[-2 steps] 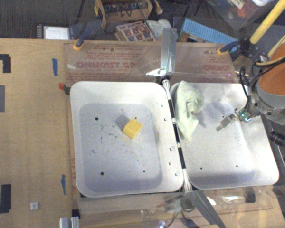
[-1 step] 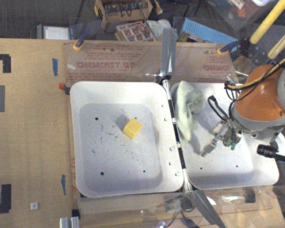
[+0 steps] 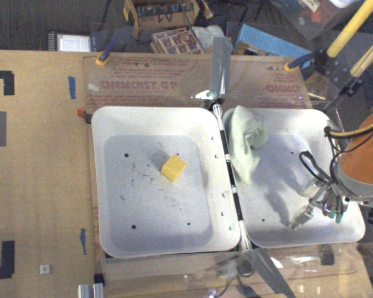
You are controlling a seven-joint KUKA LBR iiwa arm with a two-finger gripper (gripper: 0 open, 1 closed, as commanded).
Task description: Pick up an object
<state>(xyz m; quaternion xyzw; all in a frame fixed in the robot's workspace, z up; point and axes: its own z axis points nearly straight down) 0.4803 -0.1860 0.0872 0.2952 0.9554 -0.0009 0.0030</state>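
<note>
One small yellow foam cube (image 3: 173, 167) is seen far to the left of the two-finger gripper (image 3: 308, 214), in the other bin, while a pale green crumpled cloth (image 3: 244, 144) lies nearer; the gripper's state cannot be told.

Faint red lettering runs across the clear sheet (image 3: 174, 82) lying just behind the two white bins (image 3: 105, 166), mirrored and too blurred to read with certainty.
</note>
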